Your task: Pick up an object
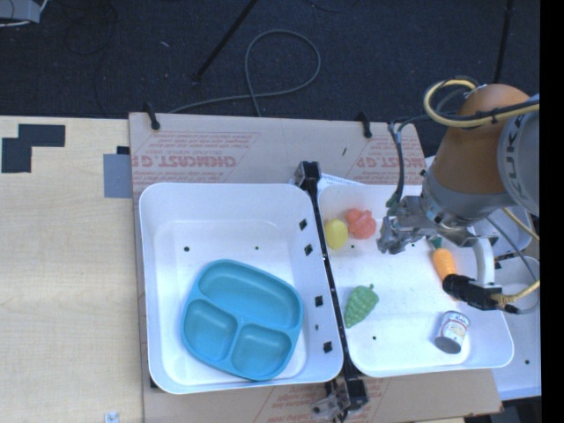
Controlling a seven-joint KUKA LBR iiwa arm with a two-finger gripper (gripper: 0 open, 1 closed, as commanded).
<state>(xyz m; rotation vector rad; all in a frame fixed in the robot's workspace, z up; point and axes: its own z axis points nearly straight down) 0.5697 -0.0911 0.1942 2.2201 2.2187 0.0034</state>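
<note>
My gripper (394,239) hangs over the upper middle of the right bin (401,364), pointing down, with nothing visibly between its fingers. Just left of it lie an orange-red fruit (360,223) and a yellow fruit (336,233), side by side near the divider. A green bumpy fruit (360,306) rests lower in the bin. An orange carrot-like piece (443,262) lies right of the gripper, partly hidden by the arm. A small tin can (452,331) lies near the bin's lower right corner.
The left bin (163,218) holds a blue divided tray (242,318). A black divider (322,271) runs between the two bins. Bare bin floor shows between the green fruit and the can.
</note>
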